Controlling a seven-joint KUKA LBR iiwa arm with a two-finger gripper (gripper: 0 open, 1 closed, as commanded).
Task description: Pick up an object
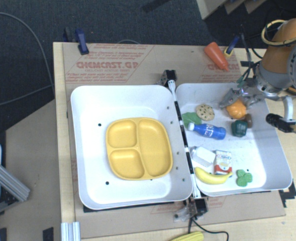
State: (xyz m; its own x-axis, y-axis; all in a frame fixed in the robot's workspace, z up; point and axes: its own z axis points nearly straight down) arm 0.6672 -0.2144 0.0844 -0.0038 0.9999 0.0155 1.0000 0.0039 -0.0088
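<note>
gripper (236,100) reaching in from the right sits low in the right bin (273,149), at its far side, with its fingers spread on either side of an orange ball (236,109) and not yet closed on it. just beside the ball lies a dark green block (239,128), and nearer the bin's left wall are a round cookie (205,112), a green piece (191,118) and a blue bottle (208,130) on its side. toward the near edge lie a white box (204,157), a small red and white carton (222,163), a banana (211,176) and a green leafy toy (243,177). the left bin (87,134) holds a yellow divided plate (138,148).
</note>
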